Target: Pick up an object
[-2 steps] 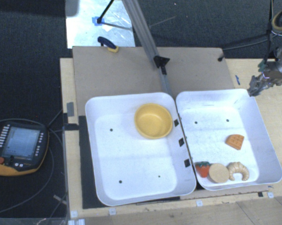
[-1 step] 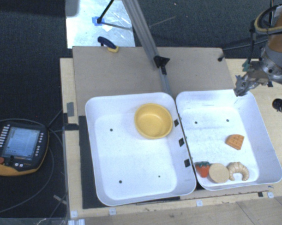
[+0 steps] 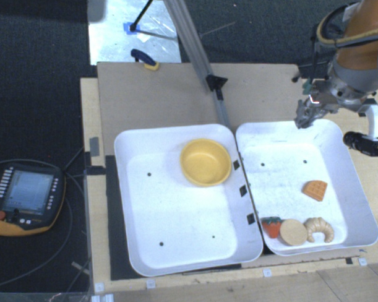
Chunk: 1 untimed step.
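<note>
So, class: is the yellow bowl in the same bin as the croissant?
No: the yellow bowl sits in the left bin, the croissant in the right bin.

Robot lab: teach pendant point(image 3: 26, 197), bench bins point(image 3: 180, 253).

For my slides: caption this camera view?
Grey two-finger gripper above right white bin's far rim; round yellow bowl in left bin.

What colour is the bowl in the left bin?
Yellow; the bowl shows clearly in the camera view.
</note>
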Motion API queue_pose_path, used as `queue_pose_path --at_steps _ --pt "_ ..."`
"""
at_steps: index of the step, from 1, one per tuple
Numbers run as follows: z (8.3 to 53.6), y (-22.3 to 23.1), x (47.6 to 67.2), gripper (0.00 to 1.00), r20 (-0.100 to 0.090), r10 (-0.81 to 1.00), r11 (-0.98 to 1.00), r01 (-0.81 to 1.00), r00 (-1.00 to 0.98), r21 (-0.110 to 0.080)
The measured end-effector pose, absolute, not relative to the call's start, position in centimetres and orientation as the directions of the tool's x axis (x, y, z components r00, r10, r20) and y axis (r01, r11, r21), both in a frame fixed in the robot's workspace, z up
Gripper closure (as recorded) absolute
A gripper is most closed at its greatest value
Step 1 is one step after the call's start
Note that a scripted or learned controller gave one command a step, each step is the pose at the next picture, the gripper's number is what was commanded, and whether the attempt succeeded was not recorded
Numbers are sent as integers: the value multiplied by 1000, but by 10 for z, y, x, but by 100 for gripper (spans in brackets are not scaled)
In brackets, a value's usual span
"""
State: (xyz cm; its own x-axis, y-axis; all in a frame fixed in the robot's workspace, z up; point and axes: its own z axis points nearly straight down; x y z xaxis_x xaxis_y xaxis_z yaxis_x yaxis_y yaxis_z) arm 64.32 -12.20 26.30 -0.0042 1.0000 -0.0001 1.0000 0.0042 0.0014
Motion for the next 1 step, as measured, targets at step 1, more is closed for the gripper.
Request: queue_pose_path --at_steps 1 --pt "265 -77 650 100 1 1000 5 1000 -5 1"
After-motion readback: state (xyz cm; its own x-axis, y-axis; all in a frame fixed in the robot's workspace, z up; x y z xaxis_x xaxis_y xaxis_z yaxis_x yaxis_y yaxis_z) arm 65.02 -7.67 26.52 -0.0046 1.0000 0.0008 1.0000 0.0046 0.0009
